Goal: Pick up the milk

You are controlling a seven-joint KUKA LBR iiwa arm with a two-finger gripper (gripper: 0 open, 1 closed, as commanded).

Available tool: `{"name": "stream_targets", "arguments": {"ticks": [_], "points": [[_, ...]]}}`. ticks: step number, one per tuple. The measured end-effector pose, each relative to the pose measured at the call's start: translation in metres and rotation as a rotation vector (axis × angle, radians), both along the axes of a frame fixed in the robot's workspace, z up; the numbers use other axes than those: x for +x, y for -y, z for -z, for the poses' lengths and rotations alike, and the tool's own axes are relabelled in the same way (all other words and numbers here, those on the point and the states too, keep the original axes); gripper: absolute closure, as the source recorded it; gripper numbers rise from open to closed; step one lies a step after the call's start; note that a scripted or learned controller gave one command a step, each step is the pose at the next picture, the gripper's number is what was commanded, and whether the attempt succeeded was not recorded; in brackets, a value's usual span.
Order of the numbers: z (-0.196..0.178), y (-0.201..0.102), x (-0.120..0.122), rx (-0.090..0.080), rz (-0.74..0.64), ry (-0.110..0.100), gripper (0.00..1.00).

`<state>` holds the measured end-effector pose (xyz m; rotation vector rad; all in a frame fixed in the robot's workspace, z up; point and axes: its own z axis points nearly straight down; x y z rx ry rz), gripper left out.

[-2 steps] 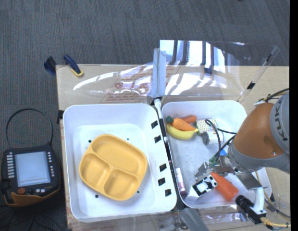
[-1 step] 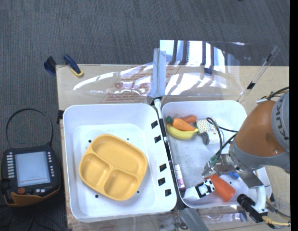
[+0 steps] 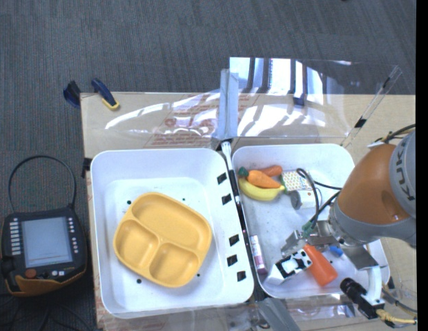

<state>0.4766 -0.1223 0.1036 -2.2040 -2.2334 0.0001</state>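
Black-and-white milk carton (image 3: 291,265) lies near the right bin's (image 3: 269,216) front wall beside an orange bottle (image 3: 322,269), just under the gripper (image 3: 305,240), grip state you cannot tell; probably light, crushable, so pinch flat sides.

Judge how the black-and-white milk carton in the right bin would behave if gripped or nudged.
The milk carton looks boxy and flat-sided, so it probably slides rather than rolls. It lies on its side touching the orange bottle, so a nudge may shift both. It is small, likely light.
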Motion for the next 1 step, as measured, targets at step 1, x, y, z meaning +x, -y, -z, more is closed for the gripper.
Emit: {"name": "stream_targets", "arguments": {"ticks": [1], "points": [[0.0168, -0.0404, -0.0004, -0.005, -0.051, 0.003, 0.00]]}}
